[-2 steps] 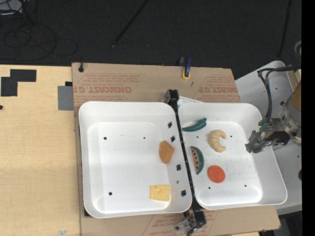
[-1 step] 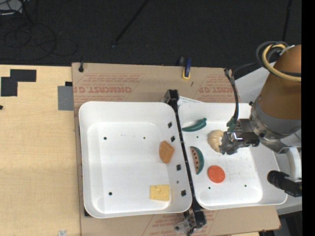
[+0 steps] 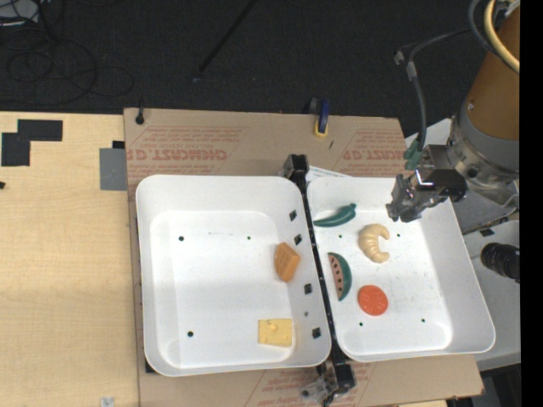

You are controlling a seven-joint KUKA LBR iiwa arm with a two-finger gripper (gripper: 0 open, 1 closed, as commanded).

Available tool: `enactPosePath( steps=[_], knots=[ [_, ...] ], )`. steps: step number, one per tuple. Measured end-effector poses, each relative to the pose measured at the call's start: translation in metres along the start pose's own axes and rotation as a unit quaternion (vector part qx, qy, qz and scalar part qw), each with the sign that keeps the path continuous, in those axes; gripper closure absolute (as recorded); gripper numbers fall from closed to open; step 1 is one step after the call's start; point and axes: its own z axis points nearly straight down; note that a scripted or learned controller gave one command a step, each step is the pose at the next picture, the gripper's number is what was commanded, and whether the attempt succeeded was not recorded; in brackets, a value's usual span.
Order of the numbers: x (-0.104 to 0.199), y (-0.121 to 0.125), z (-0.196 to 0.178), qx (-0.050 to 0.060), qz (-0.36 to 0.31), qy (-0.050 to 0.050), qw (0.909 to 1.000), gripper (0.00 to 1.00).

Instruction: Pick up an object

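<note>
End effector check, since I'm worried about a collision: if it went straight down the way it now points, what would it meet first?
Probably the bare floor of the right bin, near its upper edge. The end effector sits up and right of the croissant; depth is unclear.

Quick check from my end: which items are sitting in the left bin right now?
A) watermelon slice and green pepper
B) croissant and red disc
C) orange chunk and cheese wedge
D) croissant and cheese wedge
C: the orange chunk and the cheese wedge lie in the left bin, while the croissant and the other pieces lie in the right bin.
</note>
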Motion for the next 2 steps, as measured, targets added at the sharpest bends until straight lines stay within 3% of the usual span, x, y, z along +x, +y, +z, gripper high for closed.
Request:
enactPosePath(
  steps=[1,2],
  knots=[
    [0.072,-0.015,0.020,0.007,-0.001,0.000,1.0000,1.00],
    [0.123,0.000,0.014,0.006,0.000,0.000,1.0000,1.00]
  ],
)
